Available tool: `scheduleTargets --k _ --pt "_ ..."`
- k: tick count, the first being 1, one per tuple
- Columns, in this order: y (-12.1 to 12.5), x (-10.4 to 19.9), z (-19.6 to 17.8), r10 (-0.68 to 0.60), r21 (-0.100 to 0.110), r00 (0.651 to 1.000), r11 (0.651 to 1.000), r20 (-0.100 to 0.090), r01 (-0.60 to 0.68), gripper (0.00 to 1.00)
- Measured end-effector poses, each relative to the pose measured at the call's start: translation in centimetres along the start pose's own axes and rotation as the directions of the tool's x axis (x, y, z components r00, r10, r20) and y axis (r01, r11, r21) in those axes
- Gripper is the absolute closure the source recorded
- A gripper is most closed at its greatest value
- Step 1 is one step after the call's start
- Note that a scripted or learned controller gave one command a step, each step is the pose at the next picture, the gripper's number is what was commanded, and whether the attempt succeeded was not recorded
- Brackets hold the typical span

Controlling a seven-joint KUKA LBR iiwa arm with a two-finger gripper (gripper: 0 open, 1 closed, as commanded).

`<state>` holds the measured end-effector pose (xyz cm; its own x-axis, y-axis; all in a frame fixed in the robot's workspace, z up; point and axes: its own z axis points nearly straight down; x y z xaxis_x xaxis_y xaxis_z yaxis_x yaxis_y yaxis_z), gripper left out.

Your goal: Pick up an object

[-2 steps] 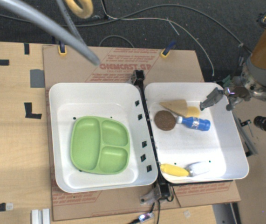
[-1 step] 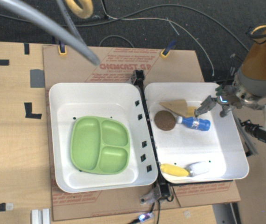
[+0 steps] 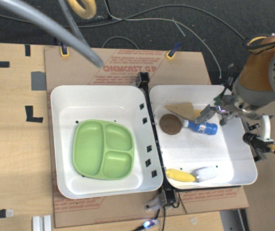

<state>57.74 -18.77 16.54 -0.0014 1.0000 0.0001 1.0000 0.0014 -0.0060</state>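
A view from above, at a slant, onto a table (image 3: 12, 129) carrying two shallow white bins side by side on a sheet of brown cardboard (image 3: 127, 66).

The left bin (image 3: 60, 105) holds one thing: a light green divided plate (image 3: 103, 149) with three compartments, lying flat near the middle.

The right bin (image 3: 224, 153) holds the smaller items. Toward its far side lies a tan, wedge-shaped flat piece (image 3: 181, 110). Just in front of that sits a round brown disc (image 3: 171, 124), and beside the disc, toward the right, a small blue and white bottle (image 3: 201, 127) lies on its side. At the near rim a yellow banana-like piece (image 3: 180, 176) rests touching a whitish object (image 3: 205, 173).

The grey arm (image 3: 257, 83), with its orange band, reaches in from the right over the right bin's far right corner. Its pincer (image 3: 209, 113) sits low, just above and touching or nearly touching the blue bottle and the edge of the tan wedge. Whether the pincer is spread or pressed together cannot be told at this angle.

Judging from this placement, the bottle seems the likely target. The wedge and the disc crowd it closely, so a grasp could catch or push them instead.

Cables (image 3: 185, 28) trail across the dark floor beyond the table, and a grey pole (image 3: 41, 18) crosses the upper left corner.
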Motion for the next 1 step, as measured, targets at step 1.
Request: scheduleTargets --k 1 --pt "0.83 -0.92 4.79 0.001 -0.011 1.0 1.0 0.007 -0.001 0.0"
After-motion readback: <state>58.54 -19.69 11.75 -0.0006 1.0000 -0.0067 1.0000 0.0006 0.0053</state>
